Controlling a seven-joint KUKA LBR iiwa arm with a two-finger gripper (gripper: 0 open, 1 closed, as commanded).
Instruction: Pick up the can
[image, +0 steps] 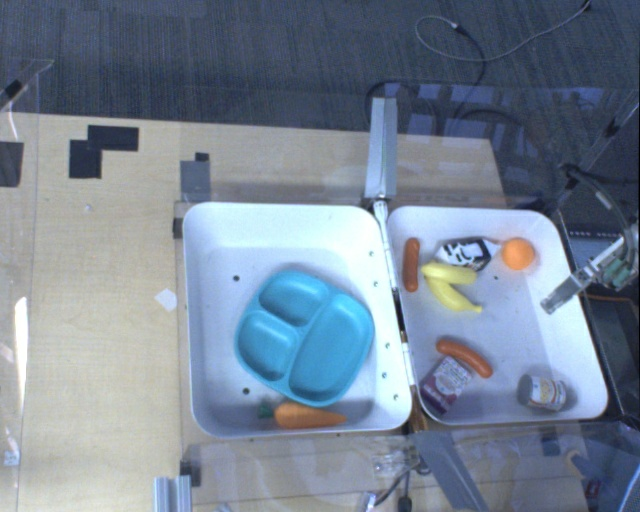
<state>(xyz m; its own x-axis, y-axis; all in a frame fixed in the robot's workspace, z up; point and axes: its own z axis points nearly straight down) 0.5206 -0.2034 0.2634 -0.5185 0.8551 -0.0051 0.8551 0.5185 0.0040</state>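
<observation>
Can (545, 391) lies on its side in the near right corner of the right bin (500, 215), apart from everything else. Left of it, a sausage (465, 357) rests against a dark red pouch (446, 384). Farther back sit a banana (450, 285), a second sausage (411, 264), a black-and-white object (467, 252) and an orange (518, 254). The gripper (560, 296) hangs over the bin's right rim, holding nothing; whether its fingers are parted cannot be told. The left bin (210, 300) holds a blue divided plate (305, 335) and a carrot (308, 416).
</observation>
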